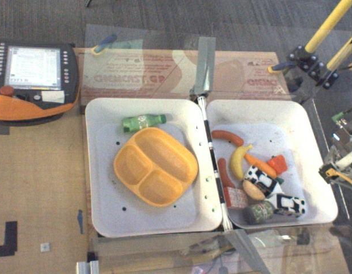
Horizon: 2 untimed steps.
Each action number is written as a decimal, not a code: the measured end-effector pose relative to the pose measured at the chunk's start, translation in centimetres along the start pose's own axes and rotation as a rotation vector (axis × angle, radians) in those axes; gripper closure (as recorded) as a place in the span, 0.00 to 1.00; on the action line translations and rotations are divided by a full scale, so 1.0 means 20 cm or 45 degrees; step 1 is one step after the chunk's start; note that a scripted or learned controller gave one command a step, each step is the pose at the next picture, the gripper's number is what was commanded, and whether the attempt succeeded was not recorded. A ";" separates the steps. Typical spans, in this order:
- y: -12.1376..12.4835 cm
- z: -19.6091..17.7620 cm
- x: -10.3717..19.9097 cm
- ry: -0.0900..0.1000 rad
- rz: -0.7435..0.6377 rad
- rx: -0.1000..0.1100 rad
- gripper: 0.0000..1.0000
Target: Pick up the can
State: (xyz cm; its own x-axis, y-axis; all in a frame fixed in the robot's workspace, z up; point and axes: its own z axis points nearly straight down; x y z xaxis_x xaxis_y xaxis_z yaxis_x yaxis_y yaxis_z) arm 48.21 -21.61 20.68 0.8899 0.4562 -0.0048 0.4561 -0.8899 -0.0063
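Two white bins sit side by side, and the can (260, 212) lies in the right bin (296, 121), on its side near the front wall, dark green-grey with a paler end facing left. It is crowded: a black-and-white cow toy (290, 205) touches its right end, a small red-and-white packet (236, 197) lies just beside it on the left, and a tan egg-shaped piece (254, 190) rests just behind it. Further back are a banana (239, 161), a carrot (260, 165) and two sausages (227, 136).

The left bin (102, 210) holds an orange divided plate (156, 166) and a green bottle (143, 121), well apart from the work.

At the right edge of the view, beside the right bin's outer wall, part of the gripper (338, 173) shows, away from the can and with nothing visibly held; how far it is open I cannot tell.

The step in hand looks like the approach. To do it well, the arm should come down over the middle of the can, with the closing direction across its round body rather than along its length, so the cow toy and the packet stay outside the grip. The front wall is near, so a steep descent seems safer than a slanted one. A can on its side may roll, so the close should be centred.
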 end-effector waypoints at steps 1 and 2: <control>-0.38 -0.24 0.19 0.002 0.339 -0.006 1.00; -0.30 0.48 0.15 0.004 0.345 -0.004 1.00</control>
